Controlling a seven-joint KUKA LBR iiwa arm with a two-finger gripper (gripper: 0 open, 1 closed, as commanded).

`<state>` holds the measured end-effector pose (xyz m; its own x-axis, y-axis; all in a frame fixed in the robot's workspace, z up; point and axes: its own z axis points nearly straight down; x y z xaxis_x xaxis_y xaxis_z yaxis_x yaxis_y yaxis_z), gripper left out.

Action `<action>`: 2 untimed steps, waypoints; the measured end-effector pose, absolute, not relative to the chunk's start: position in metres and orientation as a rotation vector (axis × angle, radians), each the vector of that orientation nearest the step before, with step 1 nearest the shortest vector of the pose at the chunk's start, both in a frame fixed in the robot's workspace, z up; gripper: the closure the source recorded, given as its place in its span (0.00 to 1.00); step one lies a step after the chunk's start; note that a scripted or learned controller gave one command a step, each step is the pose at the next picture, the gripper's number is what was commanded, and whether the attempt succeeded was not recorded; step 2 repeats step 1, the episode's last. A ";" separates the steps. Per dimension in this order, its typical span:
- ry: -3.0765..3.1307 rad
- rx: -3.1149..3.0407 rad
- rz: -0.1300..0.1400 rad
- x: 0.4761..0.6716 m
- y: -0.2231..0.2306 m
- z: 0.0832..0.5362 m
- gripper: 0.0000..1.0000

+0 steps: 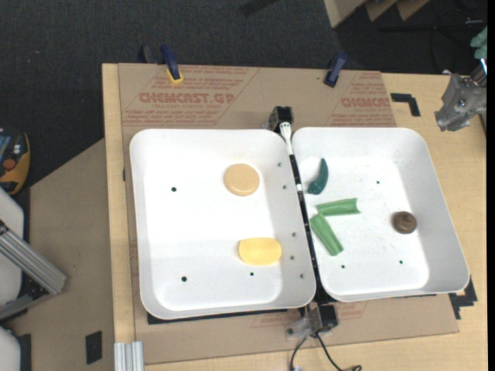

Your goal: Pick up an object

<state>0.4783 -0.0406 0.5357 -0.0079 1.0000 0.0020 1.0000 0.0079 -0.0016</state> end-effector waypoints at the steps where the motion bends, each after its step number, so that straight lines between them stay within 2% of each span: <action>1: -2.221 -2.208 0.013 0.478 0.022 0.404 1.00; 2: -2.221 -2.208 0.013 0.478 0.022 0.404 1.00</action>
